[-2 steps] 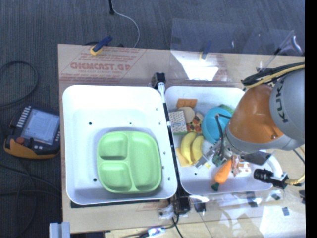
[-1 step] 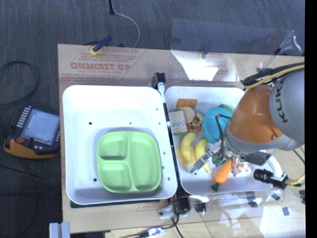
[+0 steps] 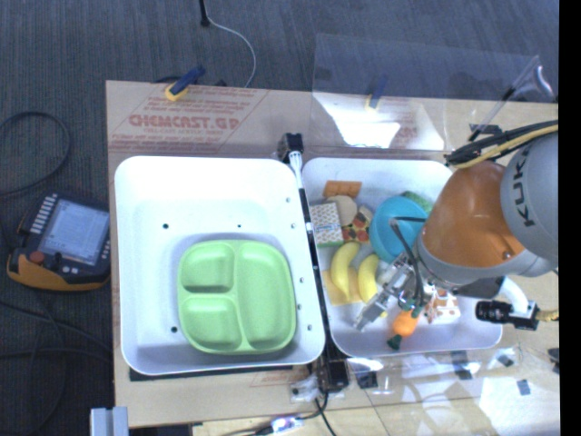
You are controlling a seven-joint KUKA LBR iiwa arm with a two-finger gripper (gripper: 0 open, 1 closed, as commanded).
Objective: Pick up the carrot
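In the right bin (image 3: 472, 339), carrot (image 3: 403, 323) beside bananas (image 3: 352, 275).

The carrot (image 3: 404, 324) is small and orange with a green top at its lower end. It lies tilted near the front wall of the right bin (image 3: 472, 341), just right of the bananas (image 3: 354, 275).

You see a brown worktop (image 3: 123, 125) with red printed lettering along its far edge, standing on dark grey carpet (image 3: 91, 25). Two shallow white bins sit on it, touching side by side: the left bin (image 3: 145, 189) and the right bin (image 3: 472, 339). A yellow and blue clip (image 3: 184, 82) grips the worktop's far edge.
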